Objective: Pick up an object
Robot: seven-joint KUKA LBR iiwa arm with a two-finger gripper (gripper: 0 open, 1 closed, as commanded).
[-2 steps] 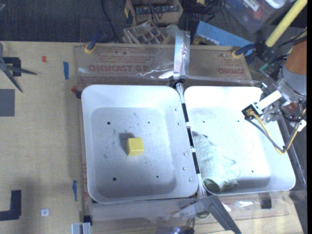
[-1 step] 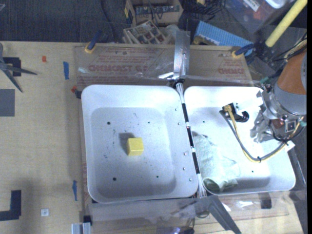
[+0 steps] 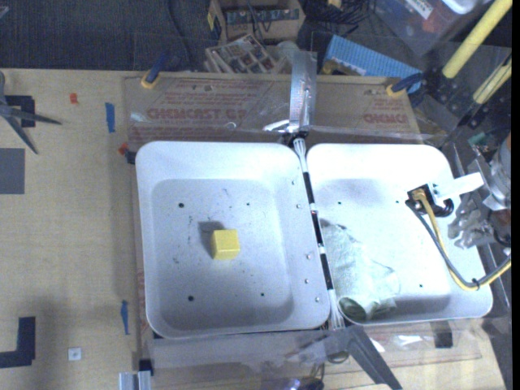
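Two shallow white plastic bins [image 3: 162,169] on bench. Small yellow cube [image 3: 226,244] frame-left, rolled whitish cloth [image 3: 357,279] lower right. Gripper [image 3: 475,218] parked far right, grip state unclear. We're pre-approach; next: descend on target.

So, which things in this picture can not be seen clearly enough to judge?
- The tool, camera view: blurred and cut off by the right edge, so its state cannot be told.
- The rolled cloth in the right bin: its lower end is hidden by the bin's rim.
- Dark specks around the yellow block in the left bin: too small to identify.
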